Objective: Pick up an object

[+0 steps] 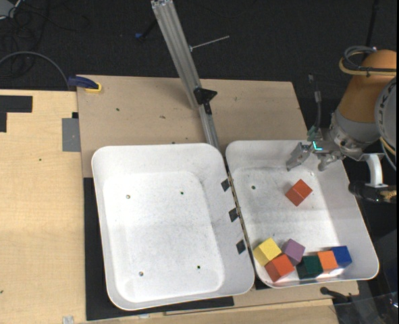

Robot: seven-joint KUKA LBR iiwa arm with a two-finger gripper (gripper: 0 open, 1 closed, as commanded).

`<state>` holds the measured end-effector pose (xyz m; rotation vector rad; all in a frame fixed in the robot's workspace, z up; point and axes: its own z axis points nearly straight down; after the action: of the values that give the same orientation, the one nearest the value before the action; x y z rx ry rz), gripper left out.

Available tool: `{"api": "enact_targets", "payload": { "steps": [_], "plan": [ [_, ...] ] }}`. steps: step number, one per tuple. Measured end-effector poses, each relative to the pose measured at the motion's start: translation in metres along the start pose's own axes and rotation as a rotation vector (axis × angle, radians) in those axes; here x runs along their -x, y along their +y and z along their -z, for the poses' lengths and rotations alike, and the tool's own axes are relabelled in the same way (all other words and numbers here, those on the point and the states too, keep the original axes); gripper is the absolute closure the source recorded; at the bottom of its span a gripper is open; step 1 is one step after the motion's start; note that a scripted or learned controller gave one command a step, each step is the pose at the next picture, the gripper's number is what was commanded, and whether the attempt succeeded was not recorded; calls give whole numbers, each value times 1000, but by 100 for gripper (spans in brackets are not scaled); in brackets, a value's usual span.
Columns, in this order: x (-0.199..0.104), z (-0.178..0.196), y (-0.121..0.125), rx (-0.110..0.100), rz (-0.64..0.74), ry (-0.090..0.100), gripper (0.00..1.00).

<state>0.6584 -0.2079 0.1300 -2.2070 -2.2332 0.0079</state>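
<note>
1 red cube (298, 192) lies loose below the open, empty pincer (312, 156); an off-centre descent could knock it aside.

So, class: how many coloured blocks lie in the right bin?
7. One red block lies alone mid-bin; yellow, purple, red, green, orange, blue cluster at the near edge.

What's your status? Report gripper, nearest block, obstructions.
Gripper open, holding nothing, over right bin far end. Red block lies alone just below it. Nothing between them; other blocks clustered at near edge.
</note>
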Motion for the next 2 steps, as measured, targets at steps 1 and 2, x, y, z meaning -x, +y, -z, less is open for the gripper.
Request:
{"api": "enact_targets", "payload": {
  "steps": [1, 2],
  "plan": [
    [0, 0, 0, 0, 0, 0, 0],
    [0, 0, 0, 0, 0, 0, 0]
  ]
}}
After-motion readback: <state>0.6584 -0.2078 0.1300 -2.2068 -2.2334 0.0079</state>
